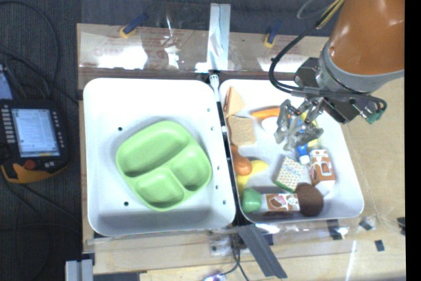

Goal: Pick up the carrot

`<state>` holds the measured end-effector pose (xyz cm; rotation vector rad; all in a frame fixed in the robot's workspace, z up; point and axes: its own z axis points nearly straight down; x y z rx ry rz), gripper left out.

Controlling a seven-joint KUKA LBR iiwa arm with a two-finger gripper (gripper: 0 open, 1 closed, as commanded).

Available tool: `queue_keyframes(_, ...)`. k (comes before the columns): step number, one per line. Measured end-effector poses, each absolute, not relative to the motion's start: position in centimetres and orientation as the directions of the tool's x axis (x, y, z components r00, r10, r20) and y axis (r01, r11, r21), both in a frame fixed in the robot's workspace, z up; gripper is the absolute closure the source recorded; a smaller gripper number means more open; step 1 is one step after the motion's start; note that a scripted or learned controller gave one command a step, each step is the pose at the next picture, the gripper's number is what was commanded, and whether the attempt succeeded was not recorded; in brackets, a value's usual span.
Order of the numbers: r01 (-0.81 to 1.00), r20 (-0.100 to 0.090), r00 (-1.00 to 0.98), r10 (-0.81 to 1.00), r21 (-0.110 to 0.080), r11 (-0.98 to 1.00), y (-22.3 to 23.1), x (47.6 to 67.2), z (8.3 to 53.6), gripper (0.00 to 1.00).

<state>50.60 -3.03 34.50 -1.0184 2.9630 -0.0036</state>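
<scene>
The carrot (265, 112) lay at the far side of the right bin (352, 189), just left of the gripper (295, 128). Whether the gripper was wide or narrow I cannot tell. The bread slice (241, 130) sat close by, so a misjudged descent could catch it instead.

The gripper (297, 125) hangs over the right bin (352, 174), just beside the carrot (265, 112), which lies near the bin's far wall. Bread (241, 131), a small orange fruit (244, 167), a green ball (250, 199) and small cartons (290, 174) crowd that bin. The left bin (105, 141) holds a green divided plate (164, 163).
</scene>
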Motion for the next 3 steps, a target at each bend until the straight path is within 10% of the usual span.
queue_keyframes(1,-0.811,0.001,-0.586,-0.811,0.004,0.586,-7.5,54.4,25.2,1.0)
queue_keyframes(3,-0.651,-0.001,-0.759,-0.651,0.002,0.759,-22.2,49.3,20.6,1.0)
